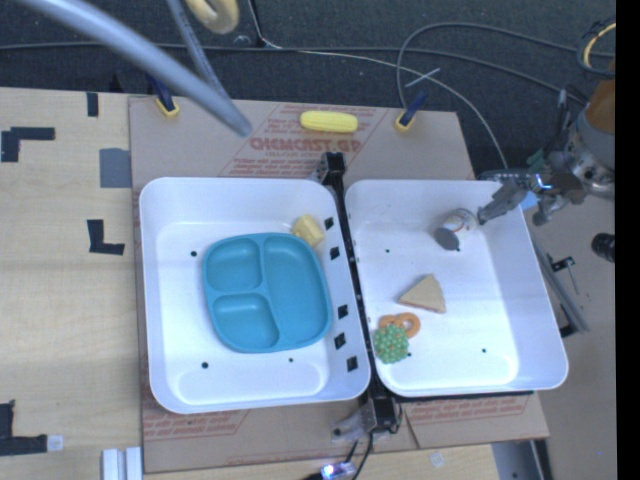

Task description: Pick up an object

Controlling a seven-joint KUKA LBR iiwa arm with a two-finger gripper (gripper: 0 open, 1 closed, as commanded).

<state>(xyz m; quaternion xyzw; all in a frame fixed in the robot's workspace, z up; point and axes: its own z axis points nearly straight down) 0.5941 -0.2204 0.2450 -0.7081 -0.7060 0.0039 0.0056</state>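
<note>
The pincer (pixel 452 231) hung at about one o'clock in the right bin (pixel 520 298), and whether it was wide or narrow could not be told. Toward six o'clock from it lay a tan wedge (pixel 423 294), with an orange ring (pixel 401 323) and a green knobbly ball (pixel 391 344) beyond at seven. In the left bin (pixel 165 298) lay a blue divided plate (pixel 267 292), with a small yellow piece (pixel 309 230) at its one o'clock.
</note>
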